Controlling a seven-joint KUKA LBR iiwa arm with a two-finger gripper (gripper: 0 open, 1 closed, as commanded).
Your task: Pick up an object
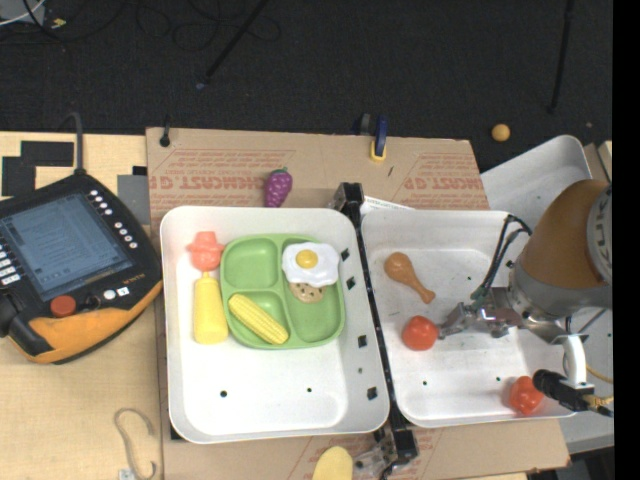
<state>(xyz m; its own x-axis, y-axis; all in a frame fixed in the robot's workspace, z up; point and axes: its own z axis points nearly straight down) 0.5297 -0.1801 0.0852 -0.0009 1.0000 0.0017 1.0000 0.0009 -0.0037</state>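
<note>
Yellow toy (333, 462) below bins' front edge (300, 430)

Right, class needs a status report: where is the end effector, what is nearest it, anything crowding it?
End effector low in right bin. Red tomato just off its tip, grasp not confirmed. Drumstick lies close behind.

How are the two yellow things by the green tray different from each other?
The yellow bottle lies on the left bin's white floor, beside the green tray; the corn cob lies inside the tray's lower compartment. The bottle looks smooth and pale, and points straight up the view; the corn is ribbed, deeper yellow, and lies at a slant. Both are yellow toys in the same bin.
</note>
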